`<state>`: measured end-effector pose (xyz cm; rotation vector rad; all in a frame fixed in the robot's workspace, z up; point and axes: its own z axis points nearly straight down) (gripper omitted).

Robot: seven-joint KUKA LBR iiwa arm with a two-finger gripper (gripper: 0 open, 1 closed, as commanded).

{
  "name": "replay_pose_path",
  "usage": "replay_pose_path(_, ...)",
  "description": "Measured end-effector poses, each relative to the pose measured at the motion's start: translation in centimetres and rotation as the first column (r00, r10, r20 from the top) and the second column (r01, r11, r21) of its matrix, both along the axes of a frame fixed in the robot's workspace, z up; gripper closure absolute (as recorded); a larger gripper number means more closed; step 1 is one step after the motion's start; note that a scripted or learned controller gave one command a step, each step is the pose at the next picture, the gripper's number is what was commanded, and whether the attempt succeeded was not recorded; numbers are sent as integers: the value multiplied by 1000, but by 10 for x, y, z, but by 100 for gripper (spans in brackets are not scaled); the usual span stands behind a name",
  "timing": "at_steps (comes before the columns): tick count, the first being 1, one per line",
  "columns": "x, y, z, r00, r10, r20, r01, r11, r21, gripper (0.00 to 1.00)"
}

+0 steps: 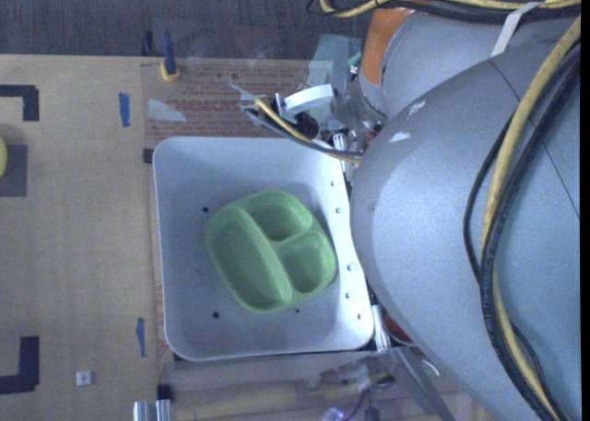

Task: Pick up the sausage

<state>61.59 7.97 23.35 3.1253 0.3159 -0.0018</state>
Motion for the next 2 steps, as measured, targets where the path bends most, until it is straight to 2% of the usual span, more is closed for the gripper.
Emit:
replay_pose_path(1,1,0,8,1000,0,-2,0,1000,0,100)
replay_pose_path(2,-105,-20,-51,1000,18,-8,-18,1000,2,100)
